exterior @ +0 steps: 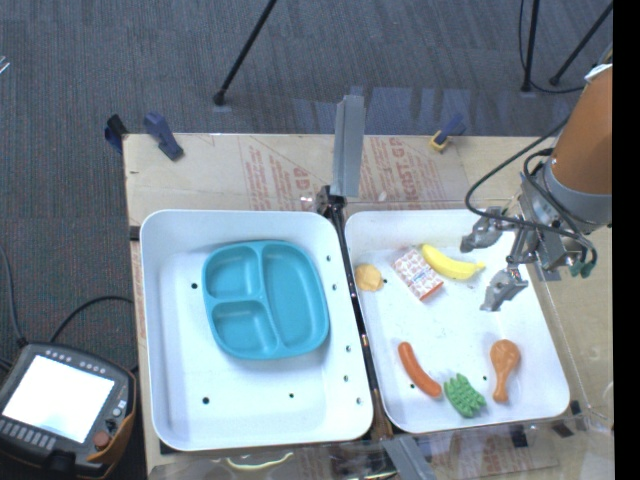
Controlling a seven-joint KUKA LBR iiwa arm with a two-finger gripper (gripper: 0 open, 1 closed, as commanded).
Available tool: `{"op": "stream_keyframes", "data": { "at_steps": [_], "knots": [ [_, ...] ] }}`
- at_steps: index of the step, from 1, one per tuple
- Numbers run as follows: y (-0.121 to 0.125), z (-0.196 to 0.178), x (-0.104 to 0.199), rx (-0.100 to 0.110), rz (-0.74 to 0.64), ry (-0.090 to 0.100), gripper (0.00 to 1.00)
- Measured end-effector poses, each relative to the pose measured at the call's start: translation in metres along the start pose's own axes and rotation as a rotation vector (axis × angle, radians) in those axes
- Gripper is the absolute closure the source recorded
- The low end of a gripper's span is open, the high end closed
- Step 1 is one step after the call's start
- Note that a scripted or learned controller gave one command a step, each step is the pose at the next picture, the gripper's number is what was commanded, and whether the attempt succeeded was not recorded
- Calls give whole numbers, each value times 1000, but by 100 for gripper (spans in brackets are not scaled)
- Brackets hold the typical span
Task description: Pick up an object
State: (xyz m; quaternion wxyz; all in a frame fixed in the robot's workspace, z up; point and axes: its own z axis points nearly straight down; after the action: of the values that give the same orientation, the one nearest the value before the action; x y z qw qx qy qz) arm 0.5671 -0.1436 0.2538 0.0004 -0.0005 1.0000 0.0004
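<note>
Green toy [464,395] at near rim; banana [452,263] long axis running left-right; hand [492,265] above, fingers apart, empty.

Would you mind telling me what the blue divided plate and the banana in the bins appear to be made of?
The blue divided plate looks like moulded plastic: uniform turquoise, a soft sheen, rounded compartment walls. The banana is probably a plastic toy, given its even yellow and smooth, slightly glossy skin without blemishes, though the view is too coarse to be sure.
</note>
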Motion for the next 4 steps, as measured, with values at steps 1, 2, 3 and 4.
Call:
{"op": "stream_keyframes", "data": {
  "at_steps": [1, 2, 3, 4],
  "knots": [
    [-20, 168, 38, -1, 25, 3, 0],
    [-53, 166, -8, 0, 375, -1, 0],
    [-68, 166, -66, 1, 781, -2, 0],
    [-41, 166, -51, 1, 1021, 0, 0]
  ]
}}
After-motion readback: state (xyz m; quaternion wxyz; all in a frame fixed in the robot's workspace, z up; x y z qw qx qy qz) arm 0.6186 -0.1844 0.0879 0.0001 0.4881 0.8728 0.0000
